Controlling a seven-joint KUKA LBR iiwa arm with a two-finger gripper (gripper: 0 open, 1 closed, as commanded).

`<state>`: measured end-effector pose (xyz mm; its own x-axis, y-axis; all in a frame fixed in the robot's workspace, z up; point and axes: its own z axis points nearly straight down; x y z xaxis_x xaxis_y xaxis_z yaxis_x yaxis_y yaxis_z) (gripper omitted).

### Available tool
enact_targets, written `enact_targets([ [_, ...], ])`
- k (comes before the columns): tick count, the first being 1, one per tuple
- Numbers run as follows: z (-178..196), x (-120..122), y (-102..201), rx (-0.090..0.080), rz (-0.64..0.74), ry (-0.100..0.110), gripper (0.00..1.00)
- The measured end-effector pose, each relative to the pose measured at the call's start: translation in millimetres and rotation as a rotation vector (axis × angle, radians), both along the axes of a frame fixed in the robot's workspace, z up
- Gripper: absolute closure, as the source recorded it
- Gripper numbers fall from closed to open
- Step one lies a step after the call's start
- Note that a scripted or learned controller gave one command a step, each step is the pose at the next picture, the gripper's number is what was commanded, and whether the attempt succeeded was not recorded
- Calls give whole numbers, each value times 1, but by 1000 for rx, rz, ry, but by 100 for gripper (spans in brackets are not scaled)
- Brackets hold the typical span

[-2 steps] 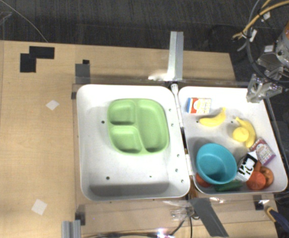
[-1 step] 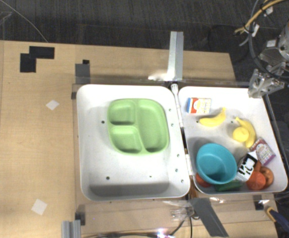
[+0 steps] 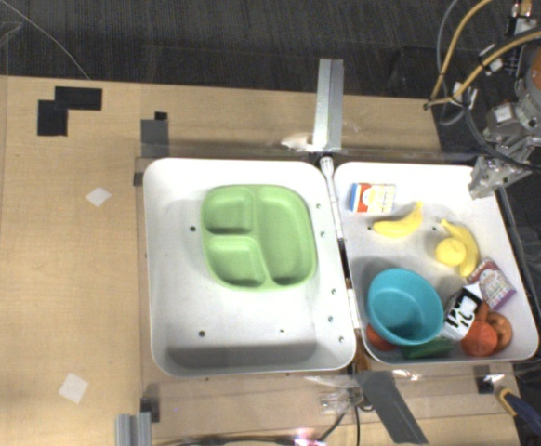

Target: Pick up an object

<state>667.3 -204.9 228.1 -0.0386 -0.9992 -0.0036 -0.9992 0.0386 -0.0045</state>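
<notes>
At the upper right of the frame, the gripper [image 3: 490, 177] hangs over the right bin's [image 3: 523, 297] far corner; whether it is open or closed cannot be told. Lower in that bin lie a banana [image 3: 397, 224], a blue bowl [image 3: 403, 305] and a small carton [image 3: 371, 197], while the left bin [image 3: 173, 277] holds a green divided tray [image 3: 257, 236].

no legible text, labels too blurred

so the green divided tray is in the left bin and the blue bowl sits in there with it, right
Not quite. The green divided tray is in the left bin, but the blue bowl sits in the right bin, among the bananas and packets. The camera view shows the two on opposite sides of the divider between the bins.
</notes>
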Motion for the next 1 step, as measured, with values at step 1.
enact_targets([
  [1,18,4,2,0,-1,-16,100],
])
